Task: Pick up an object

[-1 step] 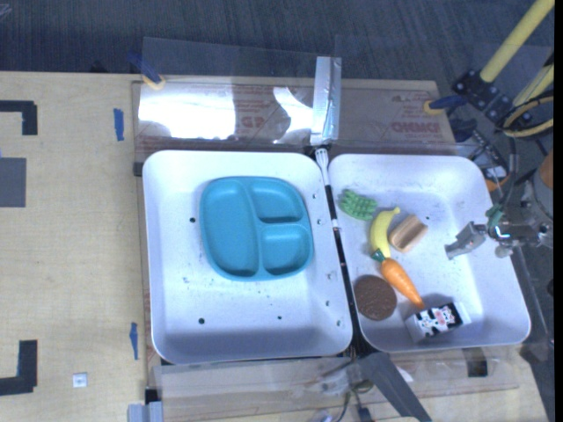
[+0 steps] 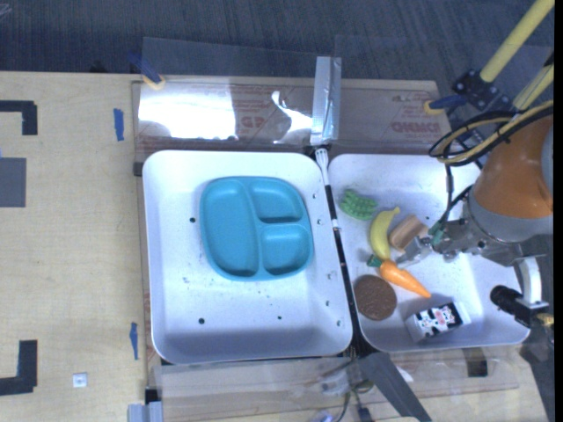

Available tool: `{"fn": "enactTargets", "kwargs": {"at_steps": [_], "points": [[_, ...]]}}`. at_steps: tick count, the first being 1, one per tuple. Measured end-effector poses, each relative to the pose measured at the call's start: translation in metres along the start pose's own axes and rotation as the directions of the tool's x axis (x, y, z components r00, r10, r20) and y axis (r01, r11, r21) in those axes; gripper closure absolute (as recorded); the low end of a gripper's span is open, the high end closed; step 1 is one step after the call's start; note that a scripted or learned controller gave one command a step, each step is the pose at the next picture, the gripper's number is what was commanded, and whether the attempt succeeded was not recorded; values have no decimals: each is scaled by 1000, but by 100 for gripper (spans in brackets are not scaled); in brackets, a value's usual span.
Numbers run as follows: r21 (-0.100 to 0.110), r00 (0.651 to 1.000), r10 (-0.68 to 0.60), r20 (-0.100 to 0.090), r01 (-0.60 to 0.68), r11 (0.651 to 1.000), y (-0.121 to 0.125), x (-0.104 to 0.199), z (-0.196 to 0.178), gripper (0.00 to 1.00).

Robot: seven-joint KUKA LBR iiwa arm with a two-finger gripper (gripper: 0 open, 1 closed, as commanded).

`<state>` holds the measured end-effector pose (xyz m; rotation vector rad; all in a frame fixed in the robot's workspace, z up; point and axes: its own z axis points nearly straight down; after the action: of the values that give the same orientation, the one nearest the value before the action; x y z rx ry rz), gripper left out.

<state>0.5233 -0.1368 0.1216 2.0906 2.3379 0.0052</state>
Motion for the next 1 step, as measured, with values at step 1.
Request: {"fn": "enactTargets", "kwargs": {"at_steps": [1], "points": [[1, 1000, 1, 0, -1, 1000, -1, 0, 1, 0]]}}
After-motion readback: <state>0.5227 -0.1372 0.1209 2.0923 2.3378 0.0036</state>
